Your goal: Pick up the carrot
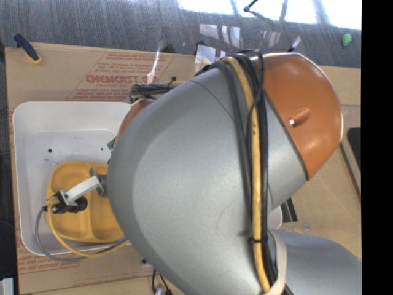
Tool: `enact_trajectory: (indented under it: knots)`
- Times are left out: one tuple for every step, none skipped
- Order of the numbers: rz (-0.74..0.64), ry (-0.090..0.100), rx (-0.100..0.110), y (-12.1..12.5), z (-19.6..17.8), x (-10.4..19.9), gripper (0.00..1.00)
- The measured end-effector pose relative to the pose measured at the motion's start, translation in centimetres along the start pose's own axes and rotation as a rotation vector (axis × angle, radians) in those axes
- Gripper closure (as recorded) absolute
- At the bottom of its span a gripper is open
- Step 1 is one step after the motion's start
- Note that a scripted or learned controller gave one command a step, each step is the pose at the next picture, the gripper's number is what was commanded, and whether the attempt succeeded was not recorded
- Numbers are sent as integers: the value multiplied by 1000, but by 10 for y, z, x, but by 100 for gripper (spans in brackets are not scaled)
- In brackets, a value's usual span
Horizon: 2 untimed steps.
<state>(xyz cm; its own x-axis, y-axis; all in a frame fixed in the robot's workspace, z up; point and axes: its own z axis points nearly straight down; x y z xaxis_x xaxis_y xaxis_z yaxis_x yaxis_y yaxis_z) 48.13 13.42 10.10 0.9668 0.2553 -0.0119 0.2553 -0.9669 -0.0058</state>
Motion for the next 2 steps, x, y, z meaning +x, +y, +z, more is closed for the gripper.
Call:
enact_trajectory:
  knots:
    - [39,15,-4,82,-93,-27,100]
    - [40,10,-1,5,-104,-9,100]
